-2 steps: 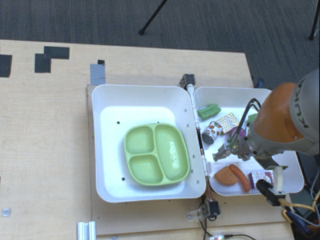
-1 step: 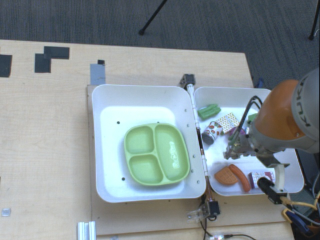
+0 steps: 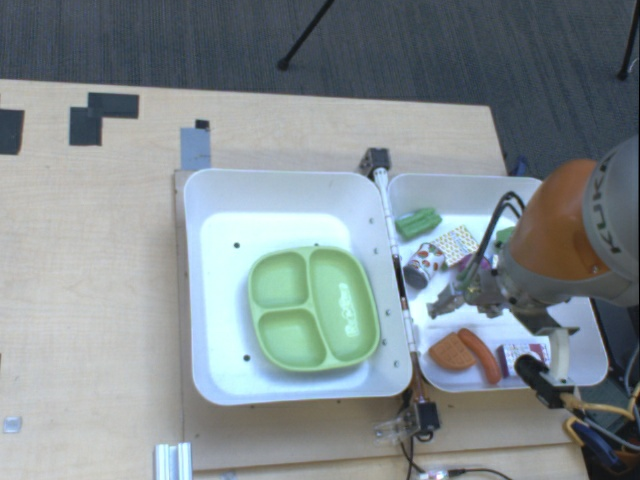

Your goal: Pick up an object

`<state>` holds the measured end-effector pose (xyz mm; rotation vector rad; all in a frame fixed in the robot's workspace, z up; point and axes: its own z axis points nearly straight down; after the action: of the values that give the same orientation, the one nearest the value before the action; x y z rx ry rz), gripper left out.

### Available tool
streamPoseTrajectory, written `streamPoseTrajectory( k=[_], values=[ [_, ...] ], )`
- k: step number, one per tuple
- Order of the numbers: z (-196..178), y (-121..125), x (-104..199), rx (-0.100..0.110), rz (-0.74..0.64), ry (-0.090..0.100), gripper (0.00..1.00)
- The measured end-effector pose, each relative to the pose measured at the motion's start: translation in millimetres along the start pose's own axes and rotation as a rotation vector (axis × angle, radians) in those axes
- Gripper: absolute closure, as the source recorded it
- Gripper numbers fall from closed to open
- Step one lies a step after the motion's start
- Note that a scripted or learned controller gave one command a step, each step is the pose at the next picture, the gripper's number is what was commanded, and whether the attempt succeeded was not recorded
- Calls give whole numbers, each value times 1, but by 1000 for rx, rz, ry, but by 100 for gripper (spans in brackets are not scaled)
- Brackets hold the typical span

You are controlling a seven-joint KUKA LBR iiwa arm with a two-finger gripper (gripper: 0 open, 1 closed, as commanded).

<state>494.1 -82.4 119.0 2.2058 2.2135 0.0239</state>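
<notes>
The gripper [image 3: 452, 304] is seen low over the right bin [image 3: 590, 368], at the end of the grey arm [image 3: 560, 238] that reaches in from the right. Whether the claw is apart or together cannot be told, as it is dark and partly covered by the wrist. Nothing is seen held in it.

Several small objects are scattered in the right bin. An orange round piece [image 3: 451, 354] is found just below the claw in the picture, close to it but apart, and a red sausage-shaped piece [image 3: 482, 357] is laid touching the orange piece's right side. A spotted small cup [image 3: 425, 261] is placed just above and left of the claw, near the wall between the bins. A patterned packet [image 3: 458, 240] is seen just beside the cup, further up, and a green piece [image 3: 417, 222] is laid near the bin's top left corner, well apart from the claw. A white packet [image 3: 522, 353] is seen right of the red piece, partly under the arm.

The left bin [image 3: 215, 298] is occupied by a green divided plate [image 3: 315, 308], laid flat, well apart from the claw.
</notes>
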Motion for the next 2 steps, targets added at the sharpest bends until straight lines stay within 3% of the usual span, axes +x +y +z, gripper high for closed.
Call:
streamPoseTrajectory(
  k=[1,2],
  values=[
    [32,-6,-2,16,4,1,0],
    [21,-4,-2,9,3,0,100]
  ],
)
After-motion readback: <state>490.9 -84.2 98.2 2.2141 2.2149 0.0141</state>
